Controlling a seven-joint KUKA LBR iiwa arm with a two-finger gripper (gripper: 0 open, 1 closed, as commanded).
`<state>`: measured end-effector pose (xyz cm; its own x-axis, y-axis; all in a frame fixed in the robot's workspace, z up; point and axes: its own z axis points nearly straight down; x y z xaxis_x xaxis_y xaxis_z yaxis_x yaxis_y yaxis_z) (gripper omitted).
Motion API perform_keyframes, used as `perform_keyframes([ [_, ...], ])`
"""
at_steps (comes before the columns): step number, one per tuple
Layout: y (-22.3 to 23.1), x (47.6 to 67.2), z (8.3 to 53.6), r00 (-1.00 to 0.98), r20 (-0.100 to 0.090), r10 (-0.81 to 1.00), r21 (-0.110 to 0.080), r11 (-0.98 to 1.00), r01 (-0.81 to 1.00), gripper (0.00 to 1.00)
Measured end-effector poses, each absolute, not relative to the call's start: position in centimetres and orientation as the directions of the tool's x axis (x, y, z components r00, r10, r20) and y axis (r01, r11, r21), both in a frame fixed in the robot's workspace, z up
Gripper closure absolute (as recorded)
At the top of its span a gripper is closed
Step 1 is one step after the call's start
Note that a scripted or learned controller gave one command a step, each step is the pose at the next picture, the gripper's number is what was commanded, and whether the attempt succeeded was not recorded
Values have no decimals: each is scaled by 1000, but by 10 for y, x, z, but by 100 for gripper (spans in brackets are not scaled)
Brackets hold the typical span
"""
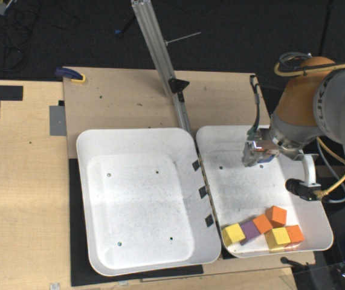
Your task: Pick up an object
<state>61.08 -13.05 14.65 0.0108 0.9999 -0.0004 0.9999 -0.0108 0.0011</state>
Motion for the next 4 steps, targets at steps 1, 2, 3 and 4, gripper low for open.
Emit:
perform_keyframes([
  [1, -137, 610, 209, 9, -1, 1000, 4, -9, 1000, 100],
  [2, -147, 613, 260, 6, -1, 1000, 4, -6, 1000, 100],
  [3, -103, 614, 259, -3, 2, 1000, -3, 3, 1000, 100],
  [4, -56, 615, 258, -3, 2, 1000, -5, 3, 1000, 100],
])
